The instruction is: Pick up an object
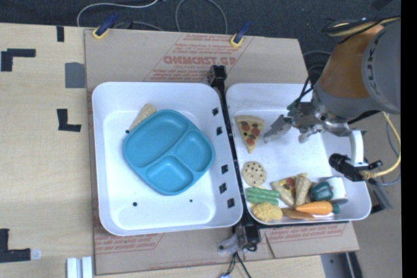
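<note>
White bins sit side by side on the counter, and the tool (291,128) hangs over the right bin (280,96) with its fingers spread wide, holding nothing. Just beside it lies a pizza slice (249,131) near the bin's left wall, and more toy food (296,198) is piled along the front edge.

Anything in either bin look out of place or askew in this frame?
One thing: in the left bin, a tan wedge-shaped item lies pinned under the upper-left edge of the blue divided plate, which sits at a slant. The toy food in the right bin lies loose, clustered along the near wall; nothing looks spilled or broken.
</note>
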